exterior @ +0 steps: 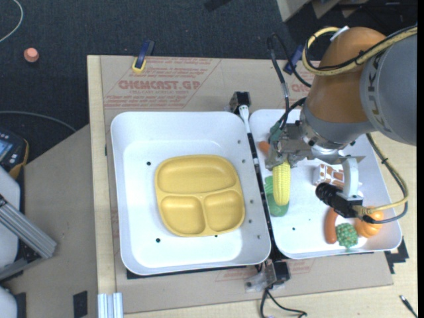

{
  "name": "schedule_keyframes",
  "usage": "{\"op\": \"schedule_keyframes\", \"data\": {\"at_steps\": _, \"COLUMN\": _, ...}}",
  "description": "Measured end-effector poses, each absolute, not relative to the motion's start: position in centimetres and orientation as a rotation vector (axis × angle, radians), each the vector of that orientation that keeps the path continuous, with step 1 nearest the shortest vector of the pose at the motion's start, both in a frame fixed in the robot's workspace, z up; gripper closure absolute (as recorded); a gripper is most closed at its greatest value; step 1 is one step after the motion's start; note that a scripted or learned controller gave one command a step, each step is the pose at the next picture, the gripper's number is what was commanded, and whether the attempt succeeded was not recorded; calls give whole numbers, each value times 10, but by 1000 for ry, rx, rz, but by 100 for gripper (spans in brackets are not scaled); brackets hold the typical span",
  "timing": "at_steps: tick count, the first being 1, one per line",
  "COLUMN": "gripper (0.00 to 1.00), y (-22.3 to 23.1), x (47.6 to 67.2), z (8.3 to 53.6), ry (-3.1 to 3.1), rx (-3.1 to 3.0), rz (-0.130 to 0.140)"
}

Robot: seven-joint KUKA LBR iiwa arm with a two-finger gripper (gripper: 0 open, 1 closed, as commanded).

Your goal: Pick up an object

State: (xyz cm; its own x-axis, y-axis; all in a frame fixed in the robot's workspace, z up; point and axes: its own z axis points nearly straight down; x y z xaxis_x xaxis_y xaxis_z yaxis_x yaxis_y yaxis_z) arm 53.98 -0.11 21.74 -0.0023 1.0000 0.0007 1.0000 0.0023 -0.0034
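Note:
My gripper (282,152) hangs low over the left part of the right bin (301,244). Just below it a yellow corn cob (281,183) stands lengthwise, its top end right under the gripper. I cannot see whether the gripper touches the cob. A green piece (274,205) lies under the cob's lower end, against the bin's left wall. A small orange-red piece (264,147) peeks out left of the gripper.
The left bin (132,144) holds a yellow divided plate (197,195). In the right bin's near right corner lie a red sausage (330,226), a broccoli floret (346,235) and an orange piece (368,228). A brown and white packet (329,173) lies under the wrist.

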Motion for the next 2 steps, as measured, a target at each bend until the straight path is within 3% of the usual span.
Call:
{"op": "schedule_keyframes", "data": {"at_steps": 1, "gripper": 100, "y": -2, "x": 543, "z": 230, "ry": -2224, "rx": -2222, "rz": -2}}
{"op": "schedule_keyframes", "data": {"at_steps": 2, "gripper": 100, "y": -8, "x": 530, "z": 222, "ry": -2218, "rx": -2221, "rz": 4}}
